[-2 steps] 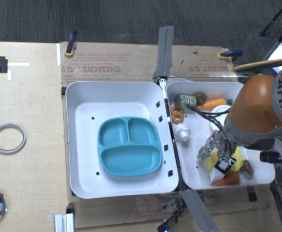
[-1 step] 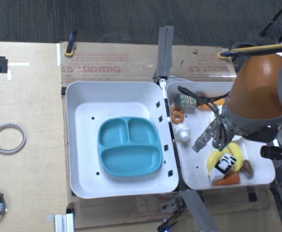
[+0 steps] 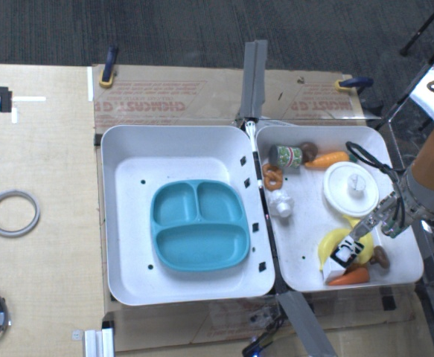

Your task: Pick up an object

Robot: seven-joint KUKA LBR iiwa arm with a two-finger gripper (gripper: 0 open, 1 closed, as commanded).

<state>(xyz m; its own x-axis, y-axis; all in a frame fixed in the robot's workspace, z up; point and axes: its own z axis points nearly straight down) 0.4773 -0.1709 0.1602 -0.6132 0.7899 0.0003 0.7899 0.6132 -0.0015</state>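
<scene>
Arm's two-finger gripper (image 3: 348,250) is hovering low over the yellow plastic banana (image 3: 334,242), just beside the round white lid (image 3: 351,187). Can't tell its opening. Nothing is looking lifted yet; grasp and lift remaining.

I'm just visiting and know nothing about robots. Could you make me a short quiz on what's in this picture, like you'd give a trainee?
1. True or false: the blue divided plate lies in the left bin.
2. Which bin is the gripper over? A) left bin B) right bin C) neither
3. Fill in: the round white lid lies between an orange carrot above it in the view and a ______ banana below it.

Key
1. True. The plate lies alone in the left bin.
2. B. The gripper is low over the banana at the near right of that bin.
3. Yellow.
</scene>
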